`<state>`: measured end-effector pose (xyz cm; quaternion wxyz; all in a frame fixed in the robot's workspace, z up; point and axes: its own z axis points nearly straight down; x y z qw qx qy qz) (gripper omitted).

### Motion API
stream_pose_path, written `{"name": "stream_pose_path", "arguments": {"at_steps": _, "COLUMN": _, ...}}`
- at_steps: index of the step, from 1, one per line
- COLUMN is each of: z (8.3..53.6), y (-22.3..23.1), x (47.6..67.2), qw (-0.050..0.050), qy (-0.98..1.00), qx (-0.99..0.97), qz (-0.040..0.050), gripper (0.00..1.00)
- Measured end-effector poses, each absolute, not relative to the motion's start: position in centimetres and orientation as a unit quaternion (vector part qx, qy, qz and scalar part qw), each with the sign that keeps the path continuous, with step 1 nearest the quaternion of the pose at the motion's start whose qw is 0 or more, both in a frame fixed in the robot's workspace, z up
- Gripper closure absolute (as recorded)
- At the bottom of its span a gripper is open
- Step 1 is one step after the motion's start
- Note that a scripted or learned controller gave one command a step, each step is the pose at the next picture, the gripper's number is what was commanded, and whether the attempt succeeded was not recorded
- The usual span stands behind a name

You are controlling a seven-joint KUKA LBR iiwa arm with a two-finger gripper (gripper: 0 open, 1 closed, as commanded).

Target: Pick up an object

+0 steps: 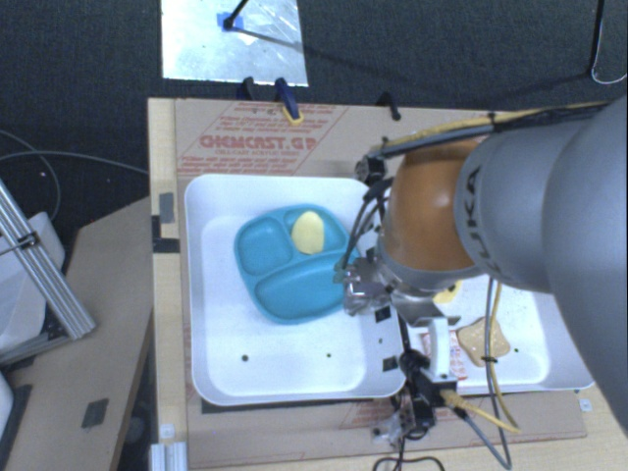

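Even overhead light, moderately bright; white bin (211,292) at frame centre-left evenly lit, not blown out. Glare on the metal sheet (234,27) at upper centre. Dark floor in upper frame underexposed. Arm (549,204) at right slightly soft, near the lens. Blue plate (285,273) casts almost no shadow. Image mildly grainy overall

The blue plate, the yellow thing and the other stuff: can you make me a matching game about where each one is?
Things:
1. blue divided plate
2. yellow lemon-like object
3. tan flat piece
4. orange band

Places:
A. in the right bin, partly behind the arm
B. in a compartment of the plate
C. on the robot arm, above the wrist
D. in the left bin

Pairs: 1-D, 2-B, 3-A, 4-C
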<state>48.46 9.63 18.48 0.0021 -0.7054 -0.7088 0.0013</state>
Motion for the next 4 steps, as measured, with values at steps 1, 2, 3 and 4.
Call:
{"name": "stream_pose_path", "arguments": {"at_steps": 1, "z": 14.8, "y": 11.2, "x": 52.3, "qw": 0.0, "qy": -0.708, "qx": -0.706, "qz": -0.0002, "gripper": 1.0}}
{"name": "stream_pose_path", "arguments": {"at_steps": 2, "z": 16.1, "y": 11.2, "x": 52.3, "qw": 0.0, "qy": -0.708, "qx": -0.706, "qz": -0.0007, "gripper": 1.0}}
{"name": "stream_pose_path", "arguments": {"at_steps": 3, "z": 17.1, "y": 11.2, "x": 52.3, "qw": 0.001, "qy": -0.709, "qx": -0.705, "qz": -0.0014, "gripper": 1.0}}
{"name": "stream_pose_path", "arguments": {"at_steps": 4, "z": 39.7, "y": 13.2, "x": 58.1, "qw": -0.006, "qy": -0.709, "qx": -0.705, "qz": -0.0096, "gripper": 1.0}}
